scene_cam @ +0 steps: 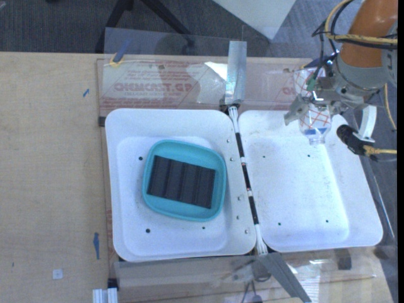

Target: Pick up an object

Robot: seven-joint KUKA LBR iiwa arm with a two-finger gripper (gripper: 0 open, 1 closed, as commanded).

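Now gripper (314,126) over right bin's (353,232) far edge, clamped on small clear obj w/ red lines (315,116); teal tray (184,180) in left bin (126,232).

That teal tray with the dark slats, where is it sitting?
In the camera view, the teal tray lies in the left bin, near its middle, across the divider from the gripper.

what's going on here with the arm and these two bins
A grey robot arm with an orange band reaches in from the right, its gripper over the far edge of the right white bin. A small clear object with red lines sits at the gripper, but whether it is held is unclear. In the left white bin lies a teal tray with a dark ribbed insert, untouched.
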